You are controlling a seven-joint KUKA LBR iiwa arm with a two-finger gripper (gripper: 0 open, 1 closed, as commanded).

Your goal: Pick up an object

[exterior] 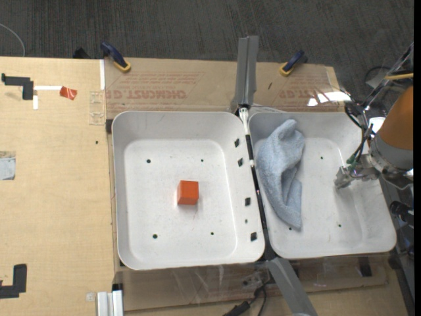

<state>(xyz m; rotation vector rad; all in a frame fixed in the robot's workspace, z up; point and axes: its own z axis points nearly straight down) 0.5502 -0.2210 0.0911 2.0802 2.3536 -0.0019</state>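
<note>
- The orange cube (188, 193) sits on the floor of the left bin (131, 242), a little left of that bin's middle and slightly toward the near side, touching nothing else.
- A crumpled grey-blue cloth (283, 170) lies in the right bin (368, 242), along its left side next to the divider between the two bins, running from the far part of the bin toward the near part.
- The arm (398, 133) comes in from the right, its orange band showing over the right bin's right edge.
- The gripper (343, 176) hangs over the right part of the right bin, right of the cloth and apart from it, and well apart from the cube.
- The gripper is small and blurred here, so I cannot tell how it is set, and nothing can be made out in it.
- Two clamps (116, 56) pin the cardboard sheet (177, 87) at the far side of the bins.
</note>
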